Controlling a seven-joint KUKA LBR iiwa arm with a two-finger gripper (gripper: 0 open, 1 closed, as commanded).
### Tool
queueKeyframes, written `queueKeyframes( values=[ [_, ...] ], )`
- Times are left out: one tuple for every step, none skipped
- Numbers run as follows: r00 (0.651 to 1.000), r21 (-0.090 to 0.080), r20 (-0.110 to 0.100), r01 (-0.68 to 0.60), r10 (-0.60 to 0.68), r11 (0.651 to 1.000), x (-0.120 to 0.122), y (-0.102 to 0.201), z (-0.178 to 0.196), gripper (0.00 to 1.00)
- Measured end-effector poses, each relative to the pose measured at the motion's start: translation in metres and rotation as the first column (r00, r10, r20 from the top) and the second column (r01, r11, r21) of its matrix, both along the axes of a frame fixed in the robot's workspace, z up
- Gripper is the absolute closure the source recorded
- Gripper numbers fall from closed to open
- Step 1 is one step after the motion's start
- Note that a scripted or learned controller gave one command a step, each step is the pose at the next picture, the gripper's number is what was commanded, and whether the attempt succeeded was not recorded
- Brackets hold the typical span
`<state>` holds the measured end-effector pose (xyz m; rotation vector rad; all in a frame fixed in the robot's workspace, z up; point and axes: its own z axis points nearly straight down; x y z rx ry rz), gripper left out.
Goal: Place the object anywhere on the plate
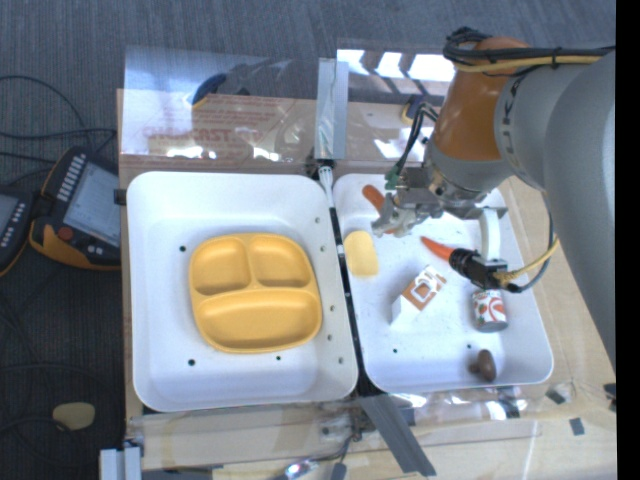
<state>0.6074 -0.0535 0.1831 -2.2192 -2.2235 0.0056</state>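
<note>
Overhead, we see the bench w/ two shallow white bins side by side. Largest item: grey arm w/ orange band, entering from the right and hanging over the upper part of the right bin. Left bin holds the yellow plate, three compartments, lying flat near the bin's centre. Nothing rests on the plate. Gripper sits low over the right bin's upper left area; whether its fingers are open or closed we cannot tell, as the wrist hides them.

Objs. in the right bin, big to small: pale yellow block by the left wall, just below the gripper; white-and-orange carton near centre, tilted; small red-and-white can to the right; orange carrot-like piece between gripper and carton; second orange piece just beside the gripper, partly hidden; small brown obj. near the lower right corner. All are apart from the plate. Off the bench, at left, a handheld pendant lies on the floor.
</note>
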Motion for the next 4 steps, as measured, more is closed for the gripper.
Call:
queueKeyframes(
  values=[
    [1.0, 0.001, -0.002, -0.001, 0.001, 1.0, -0.029, 0.079, 0.0, 1.0],
    [1.0, 0.001, -0.003, -0.001, 0.001, 1.0, -0.078, 0.142, -0.001, 1.0],
    [1.0, 0.001, -0.003, 0.0, 0.0, 1.0, -0.078, 0.142, -0.001, 0.0],
    [1.0, -0.001, 0.0, 0.002, -0.002, 1.0, -0.013, 0.115, 0.042, 0.0]
  ],
)
